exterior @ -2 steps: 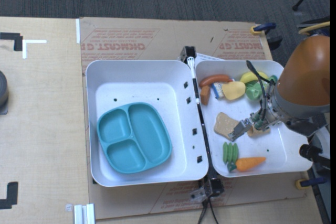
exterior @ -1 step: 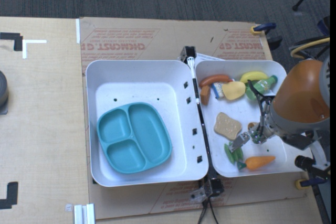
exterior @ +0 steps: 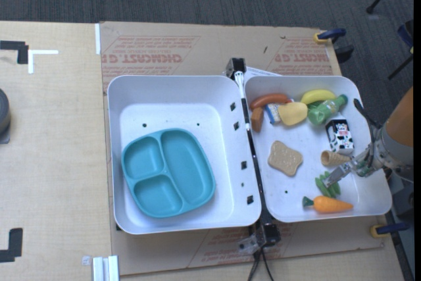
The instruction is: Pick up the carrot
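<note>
Carrot (exterior: pixel 332 205): nearest to us, we see it lying on its side at the front edge of the right bin (exterior: pixel 368 197), orange tip pointing right, green top to the left.
Gripper (exterior: pixel 337 175): we find it low over the right bin's near right part, just behind the carrot and apart from it; the fingers point left and slightly toward us.
Gripper state: we cannot tell whether the fingers are spread or closed, and we see nothing clearly between them.
Arm (exterior: pixel 398 135): it comes in from the right edge, over the bin's right rim, its wrist angled down toward the bin floor.
Green leafy piece (exterior: pixel 327 185): it lies between the gripper tip and the carrot, very close to the fingertips; we cannot tell if they touch.
Cone (exterior: pixel 334 158): just behind the gripper.
Toast slice (exterior: pixel 285 158): flat, mid-bin, left of the gripper.
Milk carton (exterior: pixel 340 135): behind the cone.
Far row: green bottle (exterior: pixel 325 110), banana (exterior: pixel 318 97), a yellow piece (exterior: pixel 293 114) and two sausages (exterior: pixel 268 101) near the back wall.
Left bin (exterior: pixel 125 102): we see a blue divided plate (exterior: pixel 169 172) lying flat in it.
</note>
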{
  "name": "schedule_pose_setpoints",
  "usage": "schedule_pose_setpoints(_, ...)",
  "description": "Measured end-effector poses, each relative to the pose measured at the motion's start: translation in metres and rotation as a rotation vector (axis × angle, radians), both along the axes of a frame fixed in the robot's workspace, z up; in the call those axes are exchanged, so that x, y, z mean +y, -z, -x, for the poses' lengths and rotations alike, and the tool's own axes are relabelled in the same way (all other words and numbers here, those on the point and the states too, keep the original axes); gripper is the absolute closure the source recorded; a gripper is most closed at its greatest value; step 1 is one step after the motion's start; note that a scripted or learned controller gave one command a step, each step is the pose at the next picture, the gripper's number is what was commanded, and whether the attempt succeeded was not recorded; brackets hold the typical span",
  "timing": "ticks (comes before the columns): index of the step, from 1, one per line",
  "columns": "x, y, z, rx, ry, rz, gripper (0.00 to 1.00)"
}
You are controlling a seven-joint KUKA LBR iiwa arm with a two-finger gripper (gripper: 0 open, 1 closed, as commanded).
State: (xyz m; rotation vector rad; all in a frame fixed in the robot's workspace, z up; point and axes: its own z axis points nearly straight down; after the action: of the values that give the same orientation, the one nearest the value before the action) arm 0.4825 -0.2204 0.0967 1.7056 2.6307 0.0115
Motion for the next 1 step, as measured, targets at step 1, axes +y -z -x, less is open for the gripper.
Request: schedule_pose_setpoints(1,0.0454,-0.0001,-0.0001,-0.004,0.026,0.005,0.00)
